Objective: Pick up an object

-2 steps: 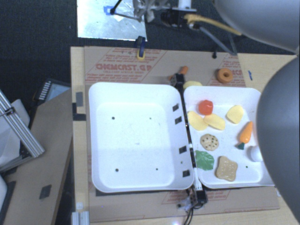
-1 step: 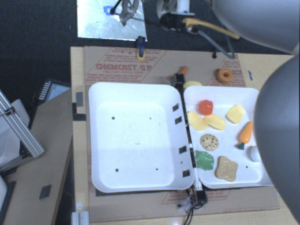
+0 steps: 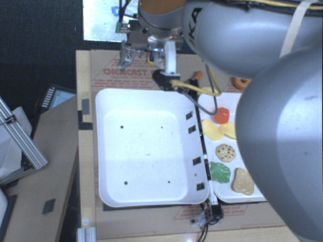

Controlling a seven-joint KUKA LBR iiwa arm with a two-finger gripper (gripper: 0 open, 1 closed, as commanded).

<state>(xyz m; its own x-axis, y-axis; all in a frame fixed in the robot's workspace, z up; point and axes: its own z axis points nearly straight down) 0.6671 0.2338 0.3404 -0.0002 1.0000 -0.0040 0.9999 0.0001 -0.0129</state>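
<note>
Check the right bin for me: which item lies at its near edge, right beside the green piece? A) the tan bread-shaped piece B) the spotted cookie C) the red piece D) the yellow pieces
A: the tan bread-shaped piece lies just right of the green piece at the near edge of the right bin, while the spotted cookie lies farther back.

Gripper (image 3: pixel 146 59): silver-grey metal, under an orange band (image 3: pixel 161 1). Below it, white bin (image 3: pixel 146 145) with dark dots. Lower right of it, in the other white bin (image 3: pixel 227 198): red-orange piece (image 3: pixel 221 116), yellow slices (image 3: pixel 213 130), tan dark-speckled cookie (image 3: pixel 225 153), green leaf (image 3: pixel 220 171), tan biscuit (image 3: pixel 243 181).
</note>
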